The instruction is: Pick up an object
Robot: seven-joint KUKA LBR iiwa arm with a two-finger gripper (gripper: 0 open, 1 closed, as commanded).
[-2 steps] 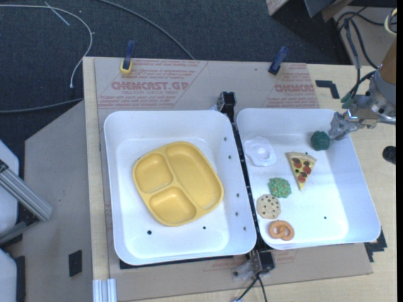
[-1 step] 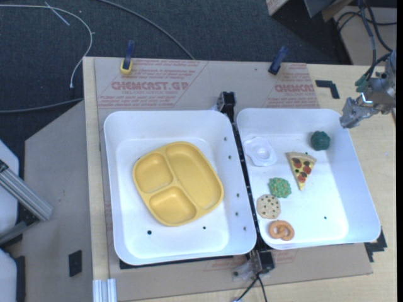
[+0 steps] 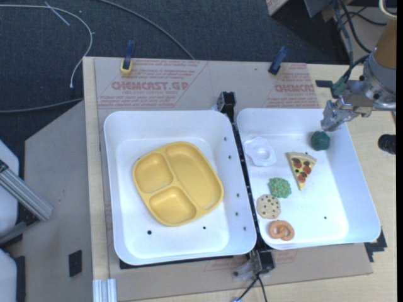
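The tool [image 3: 332, 119] is hovering just at the eleven o'clock side of the dark green ball [image 3: 320, 141] lying in the right bin [image 3: 352, 197], nothing showing in its grip, so the pick is still awaiting completion.

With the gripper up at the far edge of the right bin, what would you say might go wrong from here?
Two risks, judged from this view:
1. The gripper hangs near the far rim of the right bin, just above the small green ball. A round thing may roll away from the closing fingers.
2. So close to the bin's wall, a descent might clip the rim.
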